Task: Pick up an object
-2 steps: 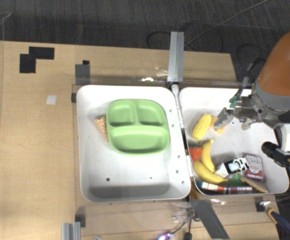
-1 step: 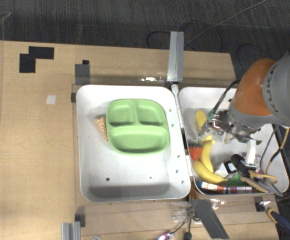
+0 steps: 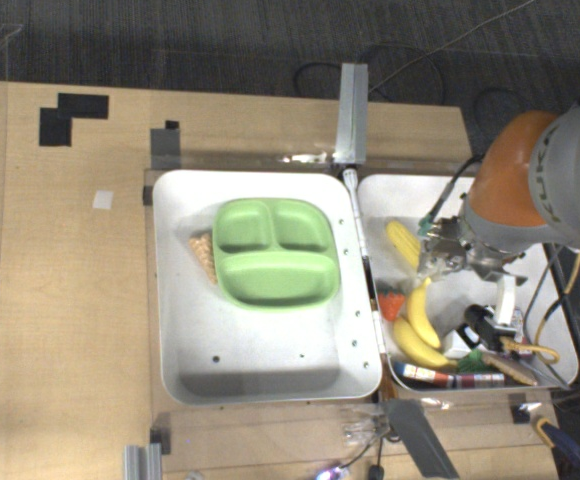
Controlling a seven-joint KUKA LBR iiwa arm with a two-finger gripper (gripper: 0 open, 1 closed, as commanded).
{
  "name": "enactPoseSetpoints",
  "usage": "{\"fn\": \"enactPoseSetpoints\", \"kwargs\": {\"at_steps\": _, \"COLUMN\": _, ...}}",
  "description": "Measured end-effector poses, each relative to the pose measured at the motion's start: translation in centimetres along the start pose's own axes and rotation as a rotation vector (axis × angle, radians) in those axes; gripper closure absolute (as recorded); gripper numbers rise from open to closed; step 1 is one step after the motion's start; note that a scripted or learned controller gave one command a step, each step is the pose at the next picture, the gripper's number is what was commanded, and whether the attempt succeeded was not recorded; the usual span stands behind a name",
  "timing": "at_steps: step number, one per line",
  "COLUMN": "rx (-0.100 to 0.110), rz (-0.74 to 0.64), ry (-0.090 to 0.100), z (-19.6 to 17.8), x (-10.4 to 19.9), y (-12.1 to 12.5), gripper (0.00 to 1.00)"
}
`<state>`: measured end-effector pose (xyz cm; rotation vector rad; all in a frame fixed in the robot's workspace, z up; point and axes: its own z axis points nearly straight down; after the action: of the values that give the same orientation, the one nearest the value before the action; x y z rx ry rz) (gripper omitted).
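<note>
gripper (image 3: 440,258) low in right bin (image 3: 570,368), fingers hidden, grip state cannot tell | banana (image 3: 417,330) just below it, corn cob (image 3: 403,241) beside | advice: centre over banana's curve, clear of pens (image 3: 460,376), descend straight | green tray (image 3: 274,252) in left bin (image 3: 260,368)

A light wooden bench (image 3: 60,298) carries two shallow white bins side by side, the left bin (image 3: 260,373) touching the right bin (image 3: 375,193) along their shared edge. A metal post (image 3: 352,108) stands behind the seam between them, and black patches (image 3: 70,116) mark the bench's far left corner.
</note>
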<state>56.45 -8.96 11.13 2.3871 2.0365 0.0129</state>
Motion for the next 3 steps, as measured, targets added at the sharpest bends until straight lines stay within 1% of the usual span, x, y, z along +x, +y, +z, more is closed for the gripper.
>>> {"fn": "enactPoseSetpoints", "kwargs": {"at_steps": 1, "rx": 0.003, "rz": 0.145, "ry": -0.003, "z": -14.2, "x": 5.2, "y": 0.2, "gripper": 1.0}}
{"fn": "enactPoseSetpoints", "kwargs": {"at_steps": 2, "rx": -0.005, "rz": -0.045, "ry": -0.003, "z": 2.0, "x": 0.2, "y": 1.0, "gripper": 1.0}}
{"fn": "enactPoseSetpoints", "kwargs": {"at_steps": 3, "rx": -0.008, "rz": -0.118, "ry": -0.006, "z": 2.0, "x": -5.0, "y": 2.4, "gripper": 1.0}}
